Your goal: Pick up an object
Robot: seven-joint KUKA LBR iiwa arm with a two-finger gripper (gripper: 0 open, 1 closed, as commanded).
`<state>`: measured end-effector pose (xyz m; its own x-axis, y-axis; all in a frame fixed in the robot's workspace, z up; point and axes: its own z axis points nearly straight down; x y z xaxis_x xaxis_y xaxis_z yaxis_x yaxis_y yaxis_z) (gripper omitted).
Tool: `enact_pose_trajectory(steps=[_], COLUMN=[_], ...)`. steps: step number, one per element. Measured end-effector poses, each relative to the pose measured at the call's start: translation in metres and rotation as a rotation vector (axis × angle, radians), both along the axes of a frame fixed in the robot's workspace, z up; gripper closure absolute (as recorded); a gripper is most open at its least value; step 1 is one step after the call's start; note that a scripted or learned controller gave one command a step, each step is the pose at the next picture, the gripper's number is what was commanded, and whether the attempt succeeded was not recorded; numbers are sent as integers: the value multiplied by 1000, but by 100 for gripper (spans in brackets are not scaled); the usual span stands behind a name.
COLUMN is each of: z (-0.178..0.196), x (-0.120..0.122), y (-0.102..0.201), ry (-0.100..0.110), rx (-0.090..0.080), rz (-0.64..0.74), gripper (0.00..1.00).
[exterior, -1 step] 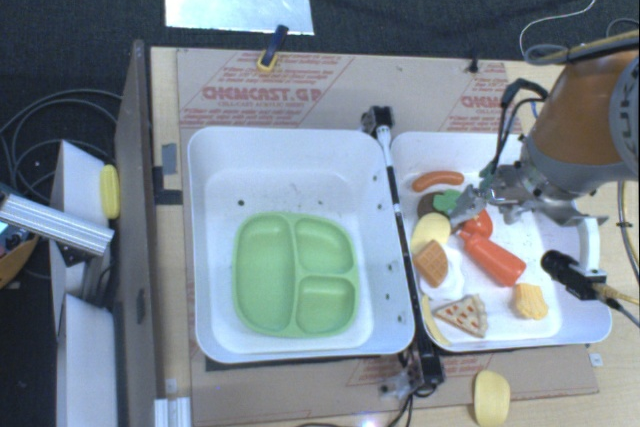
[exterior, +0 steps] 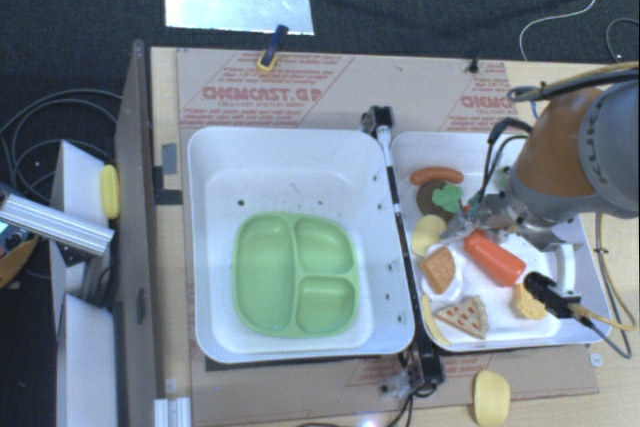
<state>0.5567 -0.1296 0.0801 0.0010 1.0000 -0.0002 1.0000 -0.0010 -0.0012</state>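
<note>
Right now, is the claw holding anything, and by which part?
Cannot be told: the claw is low in the right bin by the orange carrot.

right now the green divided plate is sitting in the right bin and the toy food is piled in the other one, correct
Not quite: the camera view shows the green divided plate in the left bin, not the right one. The toy food, such as the orange carrot and the pizza slice, is piled in the other one, the right bin, where the arm reaches in.
</note>
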Motion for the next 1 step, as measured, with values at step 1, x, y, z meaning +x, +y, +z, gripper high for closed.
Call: enact_pose_trajectory(steps=[1], z=[15], x=[1], y=[1], ry=[-5], rx=[-1], rz=[3], gripper=[100])
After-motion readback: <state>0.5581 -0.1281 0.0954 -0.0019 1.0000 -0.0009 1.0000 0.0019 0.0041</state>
